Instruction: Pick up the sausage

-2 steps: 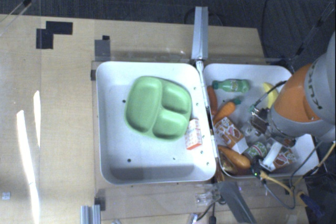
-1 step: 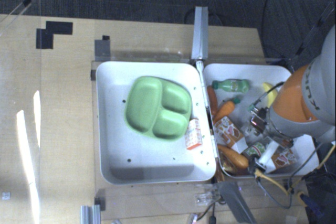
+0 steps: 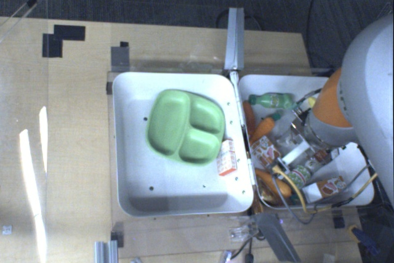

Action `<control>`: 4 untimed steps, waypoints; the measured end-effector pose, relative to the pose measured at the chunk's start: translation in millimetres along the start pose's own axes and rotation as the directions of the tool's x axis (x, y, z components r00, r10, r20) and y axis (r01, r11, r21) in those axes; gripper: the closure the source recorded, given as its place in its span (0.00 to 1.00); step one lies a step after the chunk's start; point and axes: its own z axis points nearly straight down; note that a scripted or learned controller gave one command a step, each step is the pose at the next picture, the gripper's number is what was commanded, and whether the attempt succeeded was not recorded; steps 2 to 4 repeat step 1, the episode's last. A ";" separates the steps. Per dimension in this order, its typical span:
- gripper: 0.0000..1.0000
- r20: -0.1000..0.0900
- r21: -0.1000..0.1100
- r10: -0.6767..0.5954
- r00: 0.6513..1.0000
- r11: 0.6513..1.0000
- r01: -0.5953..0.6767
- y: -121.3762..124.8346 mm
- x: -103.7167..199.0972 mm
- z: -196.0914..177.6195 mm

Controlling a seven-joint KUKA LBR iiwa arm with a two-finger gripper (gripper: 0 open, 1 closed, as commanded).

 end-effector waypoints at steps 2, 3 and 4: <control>0.00 0.001 -0.001 -0.013 1.000 1.000 0.013 61.3 20.2 1.4; 0.00 0.001 -0.001 -0.013 1.000 1.000 0.013 61.3 20.2 1.4; 0.00 0.001 -0.001 -0.013 1.000 1.000 0.013 61.3 20.2 1.4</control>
